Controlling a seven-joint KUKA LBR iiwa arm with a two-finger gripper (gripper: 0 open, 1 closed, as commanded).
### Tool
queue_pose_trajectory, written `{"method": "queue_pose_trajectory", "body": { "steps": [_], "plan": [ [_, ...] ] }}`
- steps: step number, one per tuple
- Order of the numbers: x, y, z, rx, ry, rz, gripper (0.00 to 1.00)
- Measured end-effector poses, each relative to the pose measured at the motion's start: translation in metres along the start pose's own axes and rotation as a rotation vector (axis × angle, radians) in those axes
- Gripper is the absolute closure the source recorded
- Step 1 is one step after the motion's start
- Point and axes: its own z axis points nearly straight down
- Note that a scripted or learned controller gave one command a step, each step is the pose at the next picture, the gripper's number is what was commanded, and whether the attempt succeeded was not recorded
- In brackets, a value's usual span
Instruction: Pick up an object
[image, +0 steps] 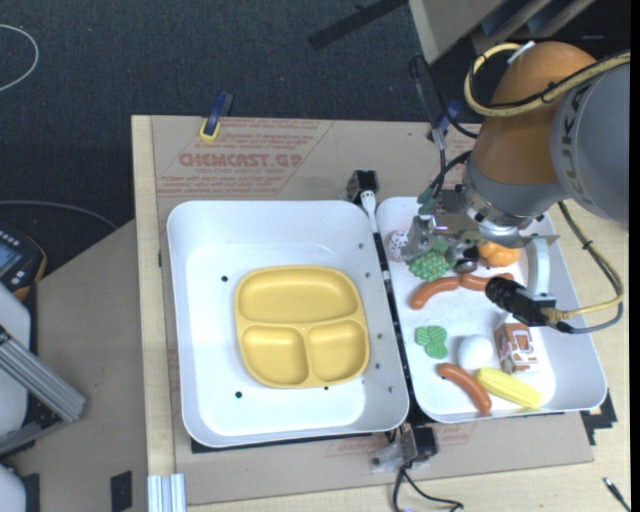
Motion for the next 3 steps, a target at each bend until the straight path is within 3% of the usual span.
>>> {"method": "queue_pose_trajectory", "body": {
  "steps": [2,3],
  "plan": [
    [0.105,0.011,0.000,-0.005,0.000,0.000,1.00],
    [0.094,0.016,-0.013,-0.005,-0.002,0.006,1.00]
  ]
}}
